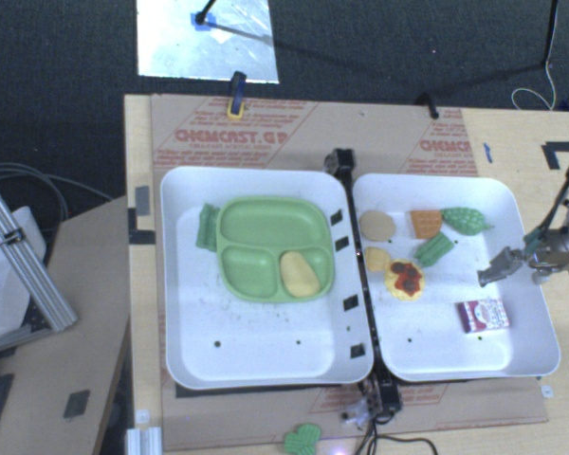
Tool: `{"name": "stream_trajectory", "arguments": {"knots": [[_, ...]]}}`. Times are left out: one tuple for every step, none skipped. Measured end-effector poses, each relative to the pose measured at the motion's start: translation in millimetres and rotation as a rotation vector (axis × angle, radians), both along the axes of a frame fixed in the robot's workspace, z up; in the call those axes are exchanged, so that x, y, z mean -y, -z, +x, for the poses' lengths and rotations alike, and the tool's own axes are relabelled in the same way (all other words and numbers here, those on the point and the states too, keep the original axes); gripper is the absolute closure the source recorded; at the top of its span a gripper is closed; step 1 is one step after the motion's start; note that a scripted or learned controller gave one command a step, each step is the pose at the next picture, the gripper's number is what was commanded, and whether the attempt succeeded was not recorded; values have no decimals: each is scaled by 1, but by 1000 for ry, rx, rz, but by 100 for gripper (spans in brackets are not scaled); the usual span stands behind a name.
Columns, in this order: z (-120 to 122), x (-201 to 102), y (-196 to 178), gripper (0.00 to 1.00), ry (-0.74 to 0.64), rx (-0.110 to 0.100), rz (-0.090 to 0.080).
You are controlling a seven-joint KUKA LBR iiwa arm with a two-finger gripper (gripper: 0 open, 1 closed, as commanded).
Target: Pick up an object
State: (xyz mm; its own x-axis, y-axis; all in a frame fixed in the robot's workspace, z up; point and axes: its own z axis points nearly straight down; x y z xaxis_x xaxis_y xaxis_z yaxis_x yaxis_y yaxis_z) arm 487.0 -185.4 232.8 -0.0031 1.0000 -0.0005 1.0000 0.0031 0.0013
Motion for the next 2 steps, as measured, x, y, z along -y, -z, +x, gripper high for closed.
{"name": "stream_trajectory", "arguments": {"knots": [[-3, 21, 97, 0, 4, -8, 2], [4, -50, 142, 0, 1, 16, -12]]}}
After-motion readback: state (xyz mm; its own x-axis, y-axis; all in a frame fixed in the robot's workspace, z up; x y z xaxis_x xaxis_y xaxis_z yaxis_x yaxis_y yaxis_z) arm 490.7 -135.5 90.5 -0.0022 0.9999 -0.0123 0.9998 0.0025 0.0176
